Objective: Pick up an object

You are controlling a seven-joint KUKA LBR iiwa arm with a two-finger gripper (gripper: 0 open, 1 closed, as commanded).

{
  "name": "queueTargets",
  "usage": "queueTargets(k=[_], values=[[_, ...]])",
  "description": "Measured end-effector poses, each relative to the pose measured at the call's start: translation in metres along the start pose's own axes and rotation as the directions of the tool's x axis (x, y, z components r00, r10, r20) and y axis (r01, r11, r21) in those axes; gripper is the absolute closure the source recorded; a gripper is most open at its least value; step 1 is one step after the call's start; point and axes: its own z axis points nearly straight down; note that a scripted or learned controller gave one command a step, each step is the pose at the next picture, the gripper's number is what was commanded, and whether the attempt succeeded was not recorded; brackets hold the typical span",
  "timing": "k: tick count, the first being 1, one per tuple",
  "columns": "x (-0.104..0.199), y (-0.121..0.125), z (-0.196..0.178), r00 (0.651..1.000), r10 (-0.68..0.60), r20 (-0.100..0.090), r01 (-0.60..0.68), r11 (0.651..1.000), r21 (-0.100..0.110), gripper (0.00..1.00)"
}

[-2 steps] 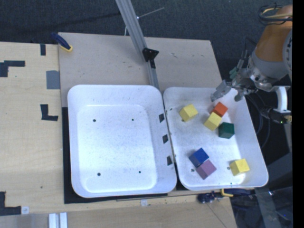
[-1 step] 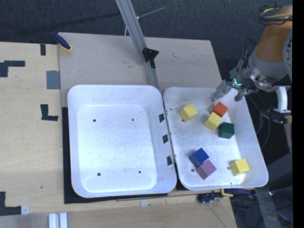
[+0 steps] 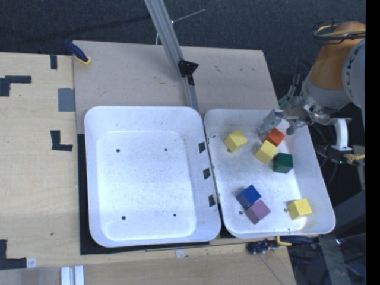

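The right bin [image 3: 228, 177] holds several small blocks. An orange block [image 3: 275, 138] lies near its far right edge, touching a yellow block [image 3: 266, 151]. A green block [image 3: 283, 162] sits just right of them, and another yellow block [image 3: 236, 141] lies further left. Toward the front are a blue block [image 3: 249, 195] against a purple block [image 3: 258, 211], and a third yellow block [image 3: 299, 208]. My gripper [image 3: 279, 125] hangs open just above the orange block, one finger on each side of its far end. Nothing is held between the fingers.
The left bin [image 3: 142, 177] sits beside the right one, with a raised rim between them. A slanted metal pole [image 3: 169, 37] crosses the bench behind the bins. The arm's orange band [image 3: 332, 64] is at the far right.
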Motion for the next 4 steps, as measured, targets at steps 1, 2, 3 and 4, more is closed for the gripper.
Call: queueTargets(k=[1, 2, 3, 4], values=[[-0.009, 0.007, 0.052, 1.0, 0.001, 0.005, -0.001, 1.0, -0.009, 0.0], [-0.01, 0.012, 0.055, 1.0, 0.0, 0.008, 0.0, 1.0, -0.022, 0.0], [-0.01, 0.012, 0.046, 1.0, -0.002, 0.009, 0.002, 1.0, -0.024, 1.0], [-0.004, 0.011, -0.016, 1.0, -0.001, 0.0, 0.001, 1.0, -0.01, 1.0]])
